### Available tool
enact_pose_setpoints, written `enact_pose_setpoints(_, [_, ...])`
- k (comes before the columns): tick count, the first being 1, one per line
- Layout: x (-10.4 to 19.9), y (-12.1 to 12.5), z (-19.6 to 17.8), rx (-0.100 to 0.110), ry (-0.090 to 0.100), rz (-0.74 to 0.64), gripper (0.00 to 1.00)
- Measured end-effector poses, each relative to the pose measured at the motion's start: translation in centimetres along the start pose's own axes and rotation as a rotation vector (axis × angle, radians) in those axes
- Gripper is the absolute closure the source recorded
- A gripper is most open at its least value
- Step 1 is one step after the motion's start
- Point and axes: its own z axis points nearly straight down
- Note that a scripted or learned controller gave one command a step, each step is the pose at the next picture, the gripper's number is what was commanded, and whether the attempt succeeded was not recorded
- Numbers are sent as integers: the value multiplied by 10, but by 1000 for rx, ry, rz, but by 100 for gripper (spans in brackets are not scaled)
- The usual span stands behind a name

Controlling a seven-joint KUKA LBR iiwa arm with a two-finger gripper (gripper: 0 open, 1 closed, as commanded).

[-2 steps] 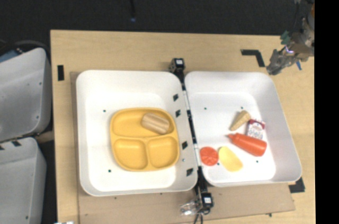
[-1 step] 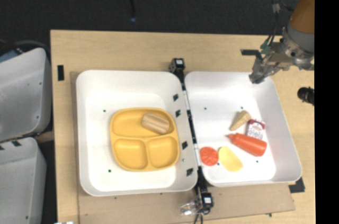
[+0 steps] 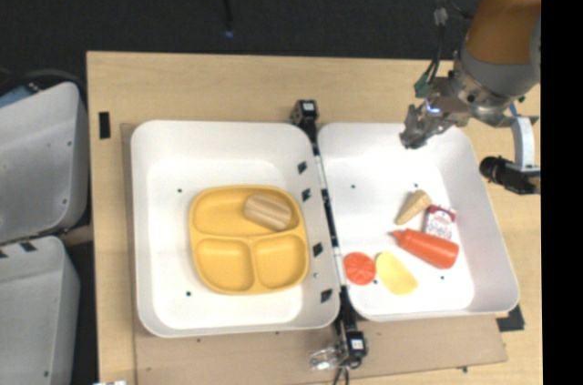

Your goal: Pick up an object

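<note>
My gripper hangs over the far edge of the right bin, above its back wall and apart from every object. In that bin's near half lie a tan wedge, a small red-and-white packet, a red-orange carrot-like piece, a yellow piece and a red disc. The left bin holds a yellow sectioned tray with a tan bread roll in its upper right compartment.
The arm's orange band and grey wrist stand at the upper right. A black clamp sits at the far end of the divider between the bins, and small clips line that divider. Grey equipment lies left of the bench.
</note>
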Motion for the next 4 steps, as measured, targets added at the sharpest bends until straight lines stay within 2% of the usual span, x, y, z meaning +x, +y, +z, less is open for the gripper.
enact_pose_setpoints(1, [51,-11,-1,-1,0,0,100])
enact_pose_setpoints(2, [94,-27,19,2,-1,2,100])
enact_pose_setpoints(4, [195,-64,20,3,0,-1,100])
